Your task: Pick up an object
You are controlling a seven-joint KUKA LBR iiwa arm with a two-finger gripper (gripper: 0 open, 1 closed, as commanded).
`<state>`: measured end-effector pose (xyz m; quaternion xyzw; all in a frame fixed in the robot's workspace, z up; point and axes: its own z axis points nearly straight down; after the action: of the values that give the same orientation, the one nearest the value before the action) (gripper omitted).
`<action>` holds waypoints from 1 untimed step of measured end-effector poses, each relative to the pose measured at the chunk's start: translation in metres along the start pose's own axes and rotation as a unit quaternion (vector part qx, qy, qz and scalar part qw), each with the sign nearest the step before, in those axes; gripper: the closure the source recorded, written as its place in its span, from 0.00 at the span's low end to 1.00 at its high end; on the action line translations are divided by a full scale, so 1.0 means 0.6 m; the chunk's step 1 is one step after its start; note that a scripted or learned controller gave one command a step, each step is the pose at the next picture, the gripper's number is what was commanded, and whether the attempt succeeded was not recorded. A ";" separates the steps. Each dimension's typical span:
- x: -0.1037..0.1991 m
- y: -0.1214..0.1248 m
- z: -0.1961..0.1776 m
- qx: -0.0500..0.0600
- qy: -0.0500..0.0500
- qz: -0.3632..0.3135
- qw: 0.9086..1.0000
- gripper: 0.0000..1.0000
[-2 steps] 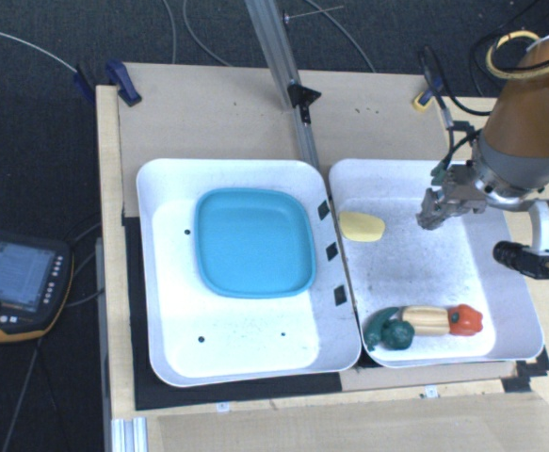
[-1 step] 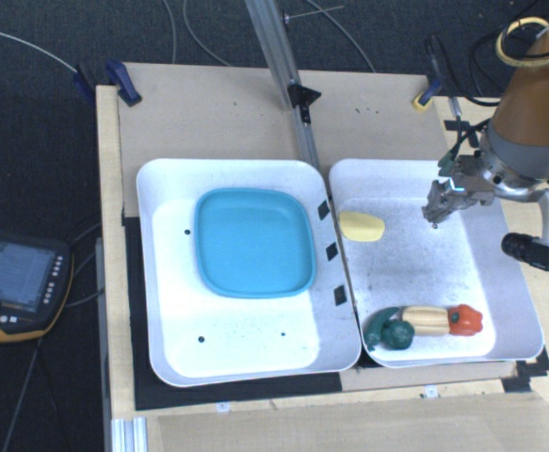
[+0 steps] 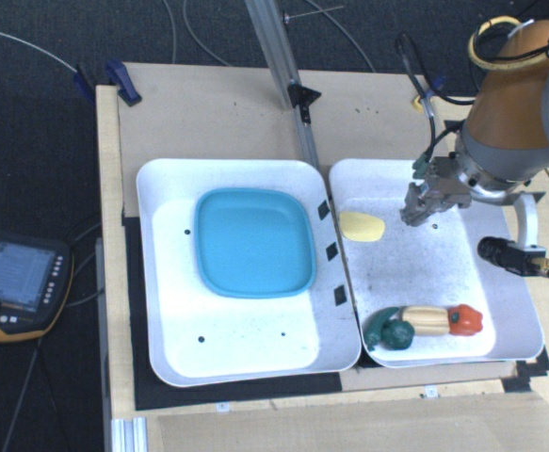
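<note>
the gripper (image 3: 423,207) hangs over the right bin (image 3: 500,281), near that bin's far edge and a little toward its left wall; from this slant i cannot tell how it is set, and nothing shows in its grasp

nearest to it is a pale yellow piece (image 3: 362,226) – lying flat on the bin floor just beside the left wall, in the far half of the bin, apart from the tool. along the near edge lie 3 more things in a row: a dark green piece (image 3: 389,331) toward the near left corner, a tan stick-like piece (image 3: 426,320) touching it, and a red piece (image 3: 465,320) at the stick's other end. the left bin (image 3: 161,281) carries a blue plate (image 3: 255,243) in its middle

the step in hand looks like the approach before a descent – no pick has been made yet. the yellow piece seems the easiest target, being closest and lying alone. to do it well, the tool should shift toward the left wall until it is centred over the piece, then go straight down. the wall is the hazard: a finger on that side could strike the rim or ride up it, so the jaws are better turned to close along the wall, not across it. the piece looks low and rounded, so the descent must reach nearly to the floor or the fingers will slide over the top

the 3 at the near edge are crowded – a grasp there may take 2 or knock 1 aside
</note>
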<state>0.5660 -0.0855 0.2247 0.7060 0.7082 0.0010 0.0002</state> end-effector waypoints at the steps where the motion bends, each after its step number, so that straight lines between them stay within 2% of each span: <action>1: 0.081 -0.011 -0.020 0.000 0.000 -0.001 1.000 1.00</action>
<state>0.5592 -0.0371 0.2368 0.7056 0.7086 0.0009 0.0000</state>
